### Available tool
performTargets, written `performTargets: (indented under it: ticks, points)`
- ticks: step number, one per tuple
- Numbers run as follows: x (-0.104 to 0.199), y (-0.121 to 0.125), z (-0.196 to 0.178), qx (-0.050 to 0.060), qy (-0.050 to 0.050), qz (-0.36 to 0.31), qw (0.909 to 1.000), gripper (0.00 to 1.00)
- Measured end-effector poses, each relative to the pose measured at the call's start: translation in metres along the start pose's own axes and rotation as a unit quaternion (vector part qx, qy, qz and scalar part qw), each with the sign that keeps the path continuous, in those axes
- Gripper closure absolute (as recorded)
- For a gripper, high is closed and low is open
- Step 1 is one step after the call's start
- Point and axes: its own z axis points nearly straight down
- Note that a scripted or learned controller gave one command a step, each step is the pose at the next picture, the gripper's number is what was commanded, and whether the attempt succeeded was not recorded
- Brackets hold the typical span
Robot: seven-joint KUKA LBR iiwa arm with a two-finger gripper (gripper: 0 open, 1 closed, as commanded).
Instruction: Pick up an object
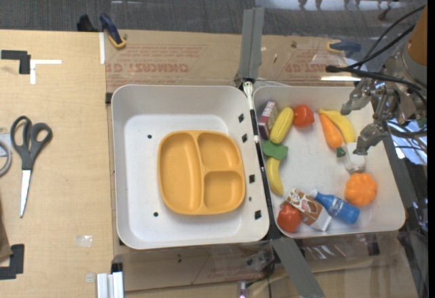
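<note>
Down at the near edge of the right bin [391,222] lie a red fruit [288,219], a small carton [309,207] and a blue bottle [338,207], bunched together. Just beyond sits the orange ball [360,188], and the gripper [356,158] hovers right above it, fingers pointing down onto a small white piece [354,164]; whether it's pinched I cannot tell. Carrot [330,130] and banana [342,124] lie side by side, handy for a grab. Left bin [129,174] carries a yellow divided plate [202,172], likely the drop spot.
</note>
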Motion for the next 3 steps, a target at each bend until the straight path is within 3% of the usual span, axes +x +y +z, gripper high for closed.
performTargets:
  ticks: [1,2,3]
  points:
    - [-0.043,-0.018,0.12,0.0,0.0,0.073,0.9973,0.0]
    - [-0.085,-0.025,0.189,0.001,-0.001,0.143,0.9898,0.0]
    - [-0.087,-0.025,0.177,0.002,-0.005,0.141,0.99,1.0]
